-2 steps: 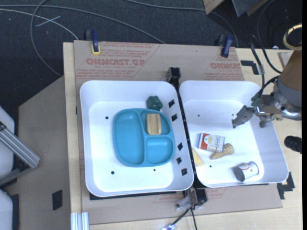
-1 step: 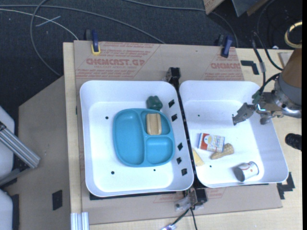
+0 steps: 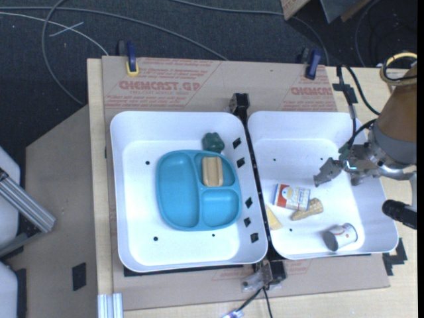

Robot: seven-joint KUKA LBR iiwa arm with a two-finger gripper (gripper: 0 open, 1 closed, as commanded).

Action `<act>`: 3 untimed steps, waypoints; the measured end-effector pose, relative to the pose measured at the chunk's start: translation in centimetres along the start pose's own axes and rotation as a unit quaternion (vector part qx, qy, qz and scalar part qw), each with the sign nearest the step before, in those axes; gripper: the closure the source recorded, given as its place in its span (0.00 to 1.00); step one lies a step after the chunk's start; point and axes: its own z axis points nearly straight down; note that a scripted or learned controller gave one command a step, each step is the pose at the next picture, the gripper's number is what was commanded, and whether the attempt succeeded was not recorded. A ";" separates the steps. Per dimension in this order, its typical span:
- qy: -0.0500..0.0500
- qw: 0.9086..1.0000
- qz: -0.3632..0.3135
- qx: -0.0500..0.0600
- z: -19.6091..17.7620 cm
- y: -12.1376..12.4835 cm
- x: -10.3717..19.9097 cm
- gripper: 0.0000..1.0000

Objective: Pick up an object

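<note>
My gripper (image 3: 340, 172) hangs open over the right part of the right bin (image 3: 301, 132), with nothing between its fingers. Just below and left of it lies a small white carton (image 3: 292, 196) with red and blue print. A tan bread-like piece (image 3: 309, 210) rests against the carton's lower right side. A yellow wedge (image 3: 273, 218) sits near the bin's left wall. A small can (image 3: 340, 236) lies on its side in the front right corner.
The left bin (image 3: 132, 197) holds a blue divided plate (image 3: 180, 194) with a tan block (image 3: 212, 171) in its upper right compartment. A dark green lump (image 3: 213, 141) lies behind the plate. A black divider rail (image 3: 245, 171) separates the bins.
</note>
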 end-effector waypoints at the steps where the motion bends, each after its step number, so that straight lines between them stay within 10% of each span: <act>1: 0.000 1.000 0.000 0.000 4.3 0.3 -0.1 0.00; 2: 0.000 1.000 0.000 -0.004 9.2 0.5 0.0 0.00; 3: -0.001 1.000 -0.001 -0.008 7.8 0.7 0.0 1.00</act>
